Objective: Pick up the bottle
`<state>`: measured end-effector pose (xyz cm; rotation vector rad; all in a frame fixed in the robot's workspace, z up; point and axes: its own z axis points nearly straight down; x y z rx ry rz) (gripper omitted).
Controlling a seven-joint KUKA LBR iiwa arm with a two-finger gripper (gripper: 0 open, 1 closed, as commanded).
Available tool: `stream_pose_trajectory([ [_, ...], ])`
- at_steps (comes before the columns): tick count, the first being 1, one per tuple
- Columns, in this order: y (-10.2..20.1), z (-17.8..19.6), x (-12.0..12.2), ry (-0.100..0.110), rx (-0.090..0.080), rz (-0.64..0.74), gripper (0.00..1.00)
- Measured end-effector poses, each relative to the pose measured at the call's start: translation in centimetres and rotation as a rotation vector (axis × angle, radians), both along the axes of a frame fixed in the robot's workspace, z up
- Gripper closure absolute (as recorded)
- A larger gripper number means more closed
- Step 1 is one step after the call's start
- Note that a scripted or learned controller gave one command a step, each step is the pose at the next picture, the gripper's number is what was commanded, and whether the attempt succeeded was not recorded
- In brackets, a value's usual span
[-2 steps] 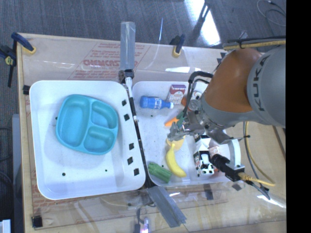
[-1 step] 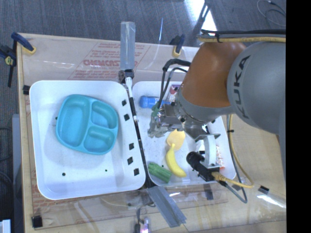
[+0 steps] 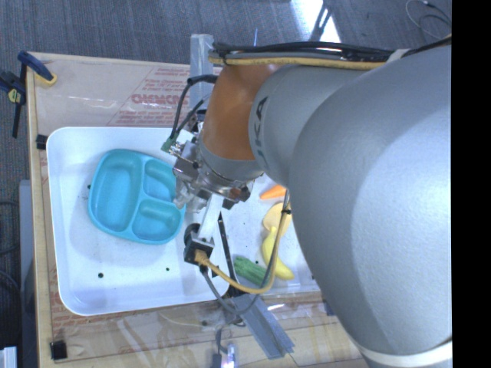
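My gripper (image 3: 186, 199) hangs low over the right edge of the left bin (image 3: 69, 282), just beside the rim of a light blue divided plate (image 3: 130, 198). Its tip is blurred against the white bin floor. The grey arm with its orange band (image 3: 230, 121) reaches in from the right and covers most of the right bin (image 3: 239, 228). In the strip of the right bin that shows lie a yellow banana (image 3: 272, 240), a green object (image 3: 249, 268) and an orange object (image 3: 272, 192).
The blue plate fills the upper middle of the left bin. A few small dark specks dot that bin's floor near the front. A blue clamp (image 3: 34, 64) grips the bench's far left corner. A metal strut (image 3: 261, 324) crosses the bench's front edge.
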<state>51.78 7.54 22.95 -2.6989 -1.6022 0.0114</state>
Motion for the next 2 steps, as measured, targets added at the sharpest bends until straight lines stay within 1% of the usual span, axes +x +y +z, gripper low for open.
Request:
stream_pose_trajectory([
  [1,-2.6,-4.1,1.1,0.002,0.001,0.075,1.0],
  [2,-0.2,-0.7,-2.1,0.002,0.003,0.153,1.0],
])
